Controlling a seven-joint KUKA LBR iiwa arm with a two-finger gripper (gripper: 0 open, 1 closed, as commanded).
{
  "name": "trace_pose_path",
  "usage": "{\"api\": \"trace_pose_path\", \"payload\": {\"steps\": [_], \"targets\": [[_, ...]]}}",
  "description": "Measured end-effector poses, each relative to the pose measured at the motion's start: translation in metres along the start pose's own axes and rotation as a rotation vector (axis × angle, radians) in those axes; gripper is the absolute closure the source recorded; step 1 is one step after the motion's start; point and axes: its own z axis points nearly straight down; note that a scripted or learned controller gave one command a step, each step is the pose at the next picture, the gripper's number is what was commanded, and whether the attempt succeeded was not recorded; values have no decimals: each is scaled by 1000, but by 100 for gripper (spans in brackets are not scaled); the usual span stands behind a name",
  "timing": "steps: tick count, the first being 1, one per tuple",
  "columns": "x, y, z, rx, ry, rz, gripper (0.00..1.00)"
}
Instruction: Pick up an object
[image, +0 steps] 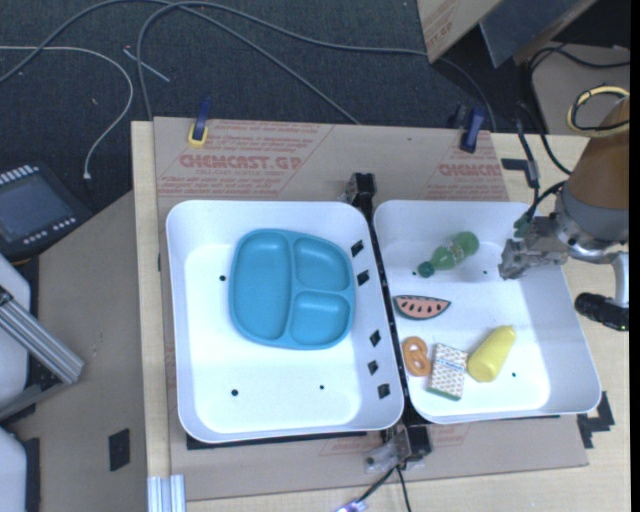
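Well, the claw (522, 256) sits at the right of the frame, over the upper right part of the right bin (560, 330); its metal tip is too small and blurred to judge, so I cannot tell how it stands, and nothing shows gripped in it. Behind it the arm (600, 190) rises toward the right edge, its orange band just above the wrist.

Just left of the claw, near but apart, lies a green bottle (450, 253), tilted with its cap toward the lower left. Below that — near the bin's left wall — rests a watermelon slice (421, 306). Lower still come three things close together: a pretzel (415, 355), a small packet (448, 371) touching it (or very nearly), and a yellow lump (491, 354) leaning against the packet's right side.

The left bin (200, 330) holds a blue divided plate (292, 288), lying flat in its upper middle. Both bins stand on a cardboard sheet (300, 160).
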Motion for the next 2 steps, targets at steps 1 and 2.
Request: {"api": "trace_pose_path", "payload": {"steps": [1, 2], "targets": [[2, -1, -45, -1, 0, -1, 100], [2, 0, -72, 1, 0, -1, 100]]}}
